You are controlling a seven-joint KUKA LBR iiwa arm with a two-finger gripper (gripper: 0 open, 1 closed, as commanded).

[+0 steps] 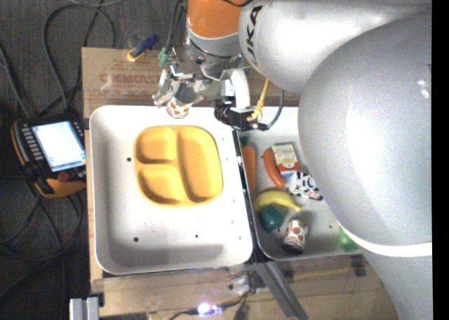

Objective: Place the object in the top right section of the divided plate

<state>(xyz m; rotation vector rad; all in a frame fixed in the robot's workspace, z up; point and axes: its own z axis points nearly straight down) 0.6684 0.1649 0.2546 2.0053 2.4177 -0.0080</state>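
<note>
Grey arm (337, 52) stretched over bins, claw (177, 97) gripping small spotted object (178, 107) above yellow divided plate (179, 164)

The divided plate (179, 164) lies in the left bin (112, 234).

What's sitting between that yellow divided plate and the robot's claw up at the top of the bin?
Nothing: in the camera view, just bare white bin floor separates the yellow divided plate from the end effector, which carries a small spotted object.
</note>
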